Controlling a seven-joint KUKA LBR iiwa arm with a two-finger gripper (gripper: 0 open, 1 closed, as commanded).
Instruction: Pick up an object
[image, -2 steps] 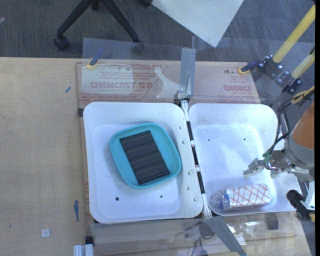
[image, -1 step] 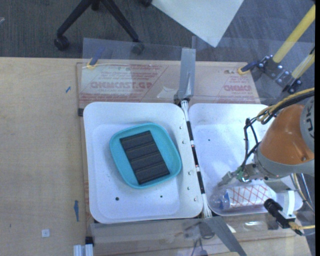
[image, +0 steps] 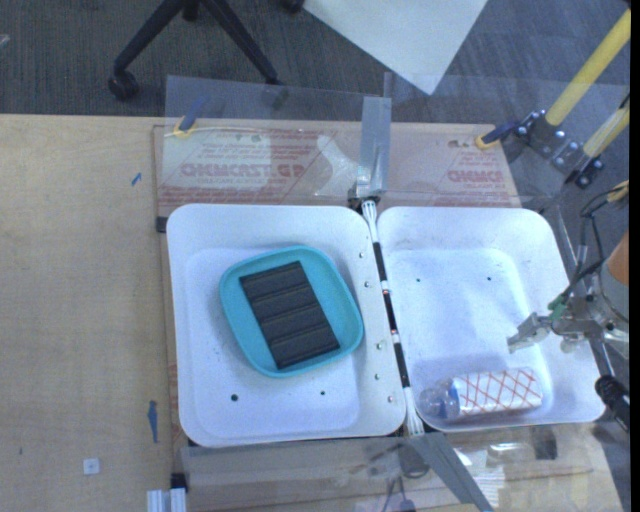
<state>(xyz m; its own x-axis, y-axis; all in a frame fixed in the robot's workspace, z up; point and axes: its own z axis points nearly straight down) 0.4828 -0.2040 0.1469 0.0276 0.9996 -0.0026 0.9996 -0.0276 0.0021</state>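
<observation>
Bottle in the corner could slip the grab

I have the gripper (image: 535, 332) at the right side of the frame, over the right bin (image: 455, 240), with the arm coming in from the right edge. What I can see of it is a pale metal tip pointing left and the linkage behind it; I cannot tell from this angle how far the fingers are spread, and I see nothing between them, so I treat it as carrying nothing.

The nearest thing to pick is the bottle (image: 485, 394) with a red lattice label, lying on its side along the lower wall of that bin, cap end to the left. It sits below the gripper, near but not touching.

My worries: the bottle is round and lying flat, so a closing pinch may roll it away. It also hugs the bin wall, so one finger may strike the rim or find no room beside it.

The other candidate, a dark ridged block (image: 290, 315) on a teal plate (image: 240, 300) in the left bin (image: 200, 400), is well apart from the gripper
</observation>
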